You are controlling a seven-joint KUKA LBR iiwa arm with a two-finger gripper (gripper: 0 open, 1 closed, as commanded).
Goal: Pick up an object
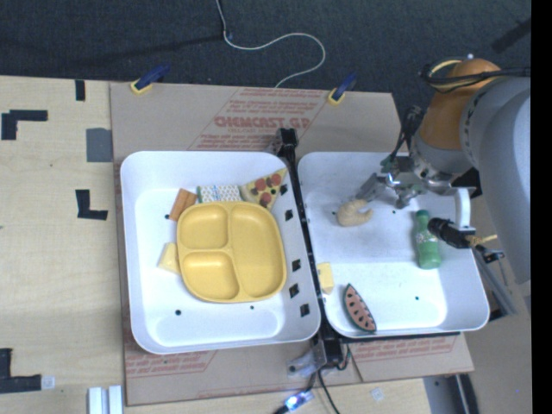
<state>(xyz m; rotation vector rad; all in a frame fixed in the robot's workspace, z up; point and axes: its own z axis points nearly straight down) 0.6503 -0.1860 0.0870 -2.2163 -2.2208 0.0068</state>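
Observation:
In the right bin (388,317), a beige lumpy food piece (353,214) lies at the upper left. A green bottle (426,242) lies near the right wall, a watermelon slice (360,309) sits at the front, and a small yellow block (325,276) rests against the left wall. My gripper (385,194) hangs low over the back of this bin, just up and to the right of the beige piece and close to touching it. I see nothing held in it.
The left bin (147,317) holds a yellow divided plate (231,250), with an orange piece (182,203), a pizza slice (267,186) and a yellow wedge (167,257) around it. The grey arm (509,171) covers the right bin's right edge.

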